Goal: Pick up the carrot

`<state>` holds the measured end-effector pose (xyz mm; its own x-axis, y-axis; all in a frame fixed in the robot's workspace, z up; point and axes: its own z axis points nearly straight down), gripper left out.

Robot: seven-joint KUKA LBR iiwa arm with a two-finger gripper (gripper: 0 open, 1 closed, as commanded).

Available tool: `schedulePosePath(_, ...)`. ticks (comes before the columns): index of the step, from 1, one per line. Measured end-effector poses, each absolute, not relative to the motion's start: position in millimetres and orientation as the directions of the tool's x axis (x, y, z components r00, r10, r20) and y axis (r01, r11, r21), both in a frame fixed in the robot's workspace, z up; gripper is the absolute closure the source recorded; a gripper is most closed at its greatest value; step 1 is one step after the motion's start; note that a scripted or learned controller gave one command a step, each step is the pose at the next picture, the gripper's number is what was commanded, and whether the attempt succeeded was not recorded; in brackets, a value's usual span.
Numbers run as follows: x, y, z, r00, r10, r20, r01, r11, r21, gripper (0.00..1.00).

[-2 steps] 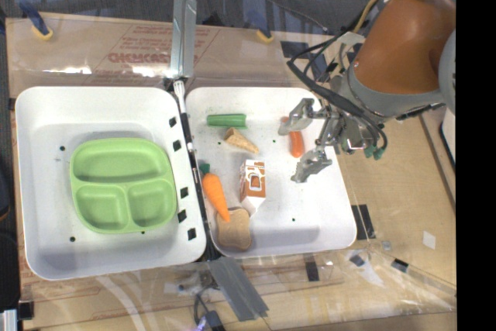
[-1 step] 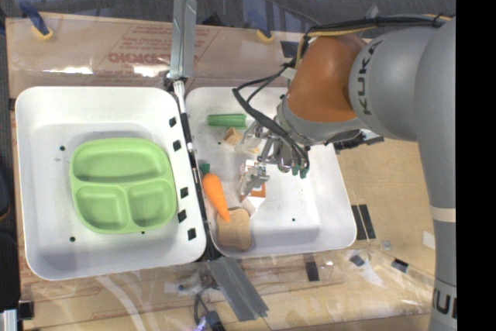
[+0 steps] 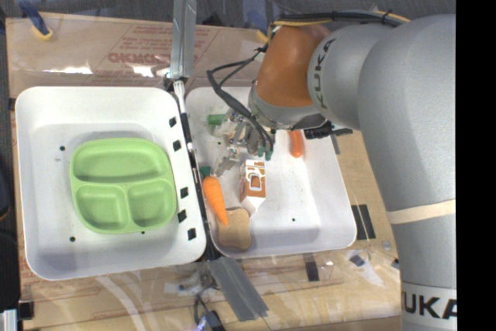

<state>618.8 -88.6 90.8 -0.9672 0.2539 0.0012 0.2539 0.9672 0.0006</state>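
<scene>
- Lying near the left wall of the right bin, the carrot points its narrow end down toward the bin's front, with a small green top at its upper end.
- A tan, rounded bread-like item sits just below the carrot, touching its lower end, in the front left corner of the right bin.
- A small white and orange carton lies just right of the carrot, well inside the same bin.
- The gripper hangs above the carrot, toward the back of the right bin, and nothing sits between its fingers as far as the view shows.
- Whether the claw stands apart or together, I cannot tell: cables and metal parts clutter that spot.
- A small orange-red item lies right of the gripper, beside the arm's wrist, farther from the carrot than the carton is.
- A small green piece lies above the carrot near the back left of the right bin, just left of the gripper.
- The left bin sits left of the carrot, across the divider, and holds a green tray with 3 compartments.
- The grey arm with its orange band reaches in from the right, well above and right of the carrot.
</scene>
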Motion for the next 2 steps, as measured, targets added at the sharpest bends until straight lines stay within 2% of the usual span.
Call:
schedulePosePath(1,620.9,-87,103,-0.970,0.245,-0.004,0.245,0.970,0.000,1.00)
schedulePosePath(2,569.1,-14,196,-0.935,0.356,-0.007,0.356,0.935,0.004,1.00)
